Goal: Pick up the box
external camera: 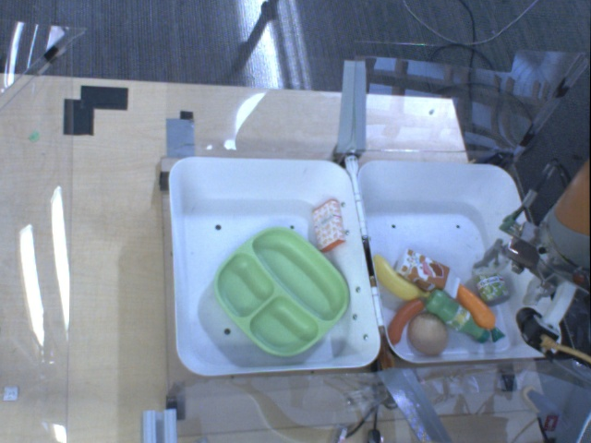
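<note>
A small orange-and-white box [328, 224] lies in the left bin [199, 247], against its right wall and just beyond the green divided plate [282, 291]. A second red-and-white carton [424, 270] lies in the right bin [434, 197] beside a banana [394, 281]. My gripper [506, 253] hangs low over the right bin's right side, just above a small greenish jar-like item [492, 288]. It is far to the right of the orange-and-white box and a short way right of the carton. Nothing shows held in it.
The right bin also holds a green bottle [457, 314], an orange carrot [477, 306], a red pepper [404, 320] and a round brown item [427, 334]. The arm's orange band [578, 206] sits at the right edge. Cables lie behind the bins.
</note>
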Tool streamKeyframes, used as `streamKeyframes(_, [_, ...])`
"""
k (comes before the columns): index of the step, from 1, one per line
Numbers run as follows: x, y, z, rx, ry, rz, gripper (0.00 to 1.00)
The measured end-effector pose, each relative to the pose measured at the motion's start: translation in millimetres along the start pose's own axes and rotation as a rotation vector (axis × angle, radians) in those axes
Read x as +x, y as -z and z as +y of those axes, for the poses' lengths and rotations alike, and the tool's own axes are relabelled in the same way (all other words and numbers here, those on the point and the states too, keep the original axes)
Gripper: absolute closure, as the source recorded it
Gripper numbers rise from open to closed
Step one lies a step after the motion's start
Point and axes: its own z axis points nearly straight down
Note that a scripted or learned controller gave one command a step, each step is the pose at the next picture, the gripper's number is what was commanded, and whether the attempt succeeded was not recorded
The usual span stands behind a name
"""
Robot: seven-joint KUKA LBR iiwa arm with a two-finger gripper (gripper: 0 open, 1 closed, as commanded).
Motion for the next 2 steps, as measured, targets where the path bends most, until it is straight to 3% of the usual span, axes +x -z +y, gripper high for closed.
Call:
streamKeyframes(1, [23,-73,-8,-0.007,0.141,0.002,0.00])
streamKeyframes(2, [-4,41,3,-0.004,0.313,0.000,0.00])
